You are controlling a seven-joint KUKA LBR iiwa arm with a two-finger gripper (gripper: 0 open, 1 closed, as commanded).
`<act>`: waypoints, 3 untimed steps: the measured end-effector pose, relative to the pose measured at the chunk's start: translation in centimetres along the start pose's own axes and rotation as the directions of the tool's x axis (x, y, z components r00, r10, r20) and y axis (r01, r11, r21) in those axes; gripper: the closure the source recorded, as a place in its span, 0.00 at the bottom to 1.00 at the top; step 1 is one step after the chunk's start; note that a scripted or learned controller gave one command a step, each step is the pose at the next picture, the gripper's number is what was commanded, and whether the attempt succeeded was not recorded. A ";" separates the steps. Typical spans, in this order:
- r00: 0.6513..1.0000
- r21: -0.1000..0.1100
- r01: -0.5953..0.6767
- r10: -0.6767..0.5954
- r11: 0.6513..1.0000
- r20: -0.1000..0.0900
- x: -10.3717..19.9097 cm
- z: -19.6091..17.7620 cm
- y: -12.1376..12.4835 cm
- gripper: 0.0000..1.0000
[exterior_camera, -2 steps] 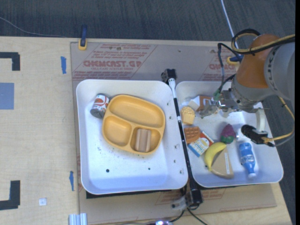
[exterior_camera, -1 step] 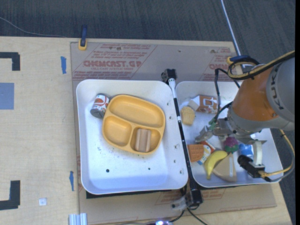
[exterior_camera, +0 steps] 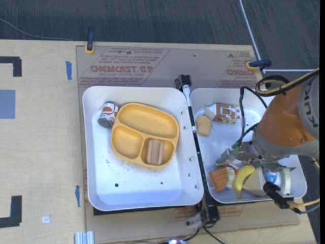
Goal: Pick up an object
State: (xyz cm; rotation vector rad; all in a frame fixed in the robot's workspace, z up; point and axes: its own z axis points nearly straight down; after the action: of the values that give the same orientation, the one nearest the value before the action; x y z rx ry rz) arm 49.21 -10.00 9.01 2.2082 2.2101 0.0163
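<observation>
Inside the left bin [exterior_camera: 96,187], a yellow tray [exterior_camera: 144,133]; tool [exterior_camera: 231,156] state unclear.

- A robot lab bench: plywood top [exterior_camera: 40,151] marked with blue tape [exterior_camera: 68,70] and black corner marks.
- Two white bins [exterior_camera: 142,194] sit on a clamped board [exterior_camera: 152,65].
- Grey-and-orange arm [exterior_camera: 287,123], cables trailing over dark carpet [exterior_camera: 152,9].

Grey arm [exterior_camera: 297,121], orange band, seemingly black cabling.
</observation>
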 end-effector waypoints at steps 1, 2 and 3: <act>1.000 -0.008 -0.005 0.005 1.000 0.010 -0.5 -1.1 0.2 1.00; 1.000 0.019 0.000 0.000 1.000 -0.006 7.1 -9.5 -1.0 1.00; 1.000 0.018 -0.002 0.002 1.000 -0.003 1.2 -9.5 -1.1 1.00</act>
State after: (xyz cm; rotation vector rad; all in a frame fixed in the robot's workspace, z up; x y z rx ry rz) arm 47.94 -8.76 18.46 2.2205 2.2186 0.0004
